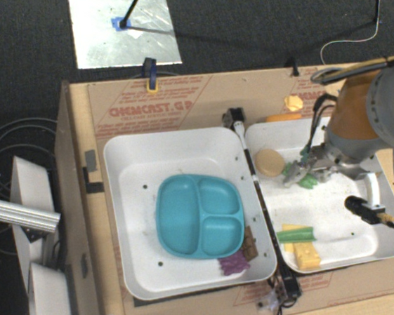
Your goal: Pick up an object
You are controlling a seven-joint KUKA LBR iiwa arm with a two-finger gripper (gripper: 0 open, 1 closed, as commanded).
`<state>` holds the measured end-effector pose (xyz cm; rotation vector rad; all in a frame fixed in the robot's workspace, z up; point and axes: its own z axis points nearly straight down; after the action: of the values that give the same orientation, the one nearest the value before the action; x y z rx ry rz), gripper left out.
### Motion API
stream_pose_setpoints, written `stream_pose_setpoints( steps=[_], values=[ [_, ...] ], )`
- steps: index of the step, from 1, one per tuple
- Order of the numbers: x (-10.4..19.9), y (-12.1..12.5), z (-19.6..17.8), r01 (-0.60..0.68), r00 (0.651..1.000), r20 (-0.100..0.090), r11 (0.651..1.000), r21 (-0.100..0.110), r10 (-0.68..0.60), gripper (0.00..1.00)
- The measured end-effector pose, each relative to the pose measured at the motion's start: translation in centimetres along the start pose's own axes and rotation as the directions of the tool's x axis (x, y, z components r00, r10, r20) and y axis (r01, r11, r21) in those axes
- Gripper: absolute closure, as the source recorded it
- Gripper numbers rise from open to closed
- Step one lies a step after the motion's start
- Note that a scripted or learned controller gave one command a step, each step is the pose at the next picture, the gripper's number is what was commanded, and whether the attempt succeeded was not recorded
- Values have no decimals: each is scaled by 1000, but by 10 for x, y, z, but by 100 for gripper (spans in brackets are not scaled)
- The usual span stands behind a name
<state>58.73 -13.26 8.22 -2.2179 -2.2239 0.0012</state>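
Showing teal on the divided plate [200, 216], purple on the scrap [232, 264] by its near edge; glowing green on the stick [295, 234], yellow on the block [306, 254], tan on the disc [269, 162]; keeping both bins [146, 265] white.

A small green object [308, 181] lies on the floor of the right bin directly at the gripper [299, 173], with a round tan disc [269, 162] just to the gripper's left and a green stick [295, 234] and yellow block [306, 254] well below it.
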Motion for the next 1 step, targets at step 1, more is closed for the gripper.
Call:
stream_pose_setpoints(
  steps=[1],
  values=[
    [0,2,-13,2,1000,0,1000,-5,-2,100]
  ],
)
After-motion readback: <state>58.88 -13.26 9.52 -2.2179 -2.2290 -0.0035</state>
